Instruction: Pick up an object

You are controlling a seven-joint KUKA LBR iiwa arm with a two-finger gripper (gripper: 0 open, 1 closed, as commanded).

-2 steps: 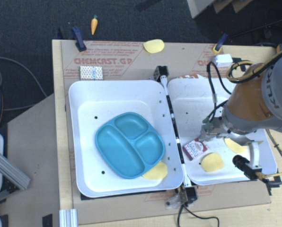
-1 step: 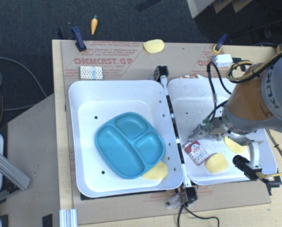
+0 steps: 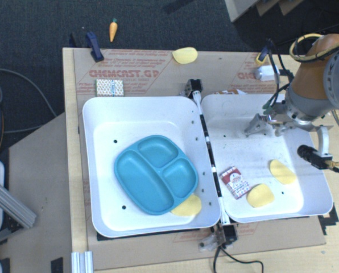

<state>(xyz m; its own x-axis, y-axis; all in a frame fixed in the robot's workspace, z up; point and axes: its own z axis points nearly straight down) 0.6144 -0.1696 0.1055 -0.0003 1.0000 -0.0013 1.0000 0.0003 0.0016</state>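
Over the right bin (image 3: 238, 110) I see the gripper (image 3: 266, 124) with fingers spread and holding nothing, well apart from 2 yellow pieces (image 3: 283, 171) and a red packet (image 3: 234, 181).

bench (image 3: 129, 73), 2 white bins (image 3: 101, 124), yellow piece (image 3: 185, 55), small packet (image 3: 110, 87)

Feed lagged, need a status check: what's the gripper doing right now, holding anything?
Gripper: open, nothing between its fingers, over the right bin.
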